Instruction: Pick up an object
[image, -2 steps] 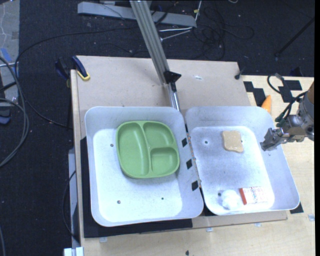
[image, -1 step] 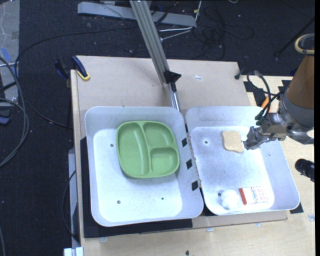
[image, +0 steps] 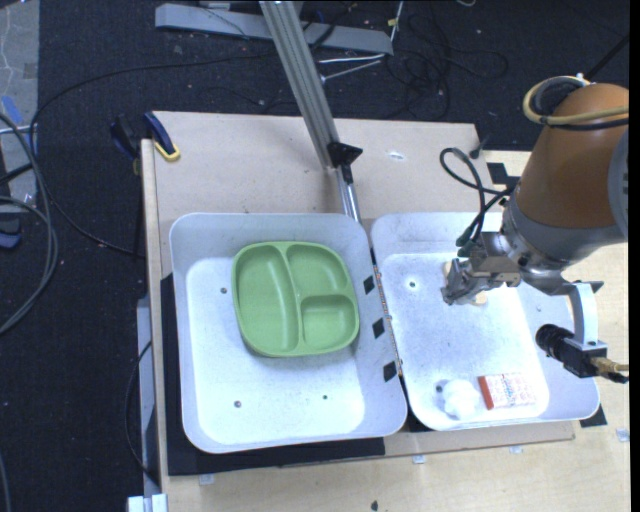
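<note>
While counted: one green tray (image: 296, 298), one red packet (image: 508, 390), one white ball (image: 460, 398).

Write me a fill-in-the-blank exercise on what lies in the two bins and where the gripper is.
1. The green divided plastic plate lies in the ____ white bin.
2. That plate has ____ compartments.
3. The red-and-white small box lies beside a fluffy ____ ball near the right white bin's front edge.
4. The two-finger gripper is over the ____ bin.

Missing words: left; three; white; right
</note>
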